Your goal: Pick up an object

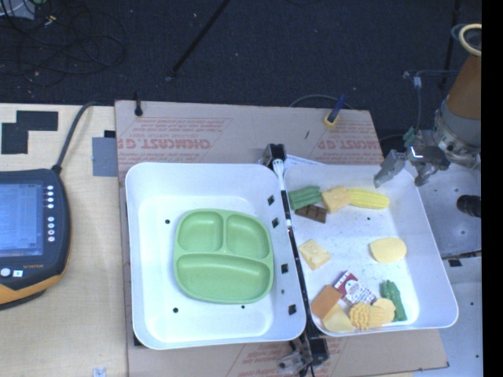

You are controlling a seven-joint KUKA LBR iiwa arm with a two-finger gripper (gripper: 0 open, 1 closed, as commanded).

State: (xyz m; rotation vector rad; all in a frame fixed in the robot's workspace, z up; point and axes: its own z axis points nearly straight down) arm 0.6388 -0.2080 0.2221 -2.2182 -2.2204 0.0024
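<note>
On the bench sit two shallow white plastic bins: the left bin (149, 289) has a green divided plastic plate (223, 255), the right bin (428, 242) holds the toy food, like a yellow plastic corn cob (363, 199) near its far edge and a pale yellow round chip (387, 250) mid-right. Up over that bin's far right corner hangs the grey two-finger gripper (402, 171), fingers spread apart, grabbing nothing.
</note>
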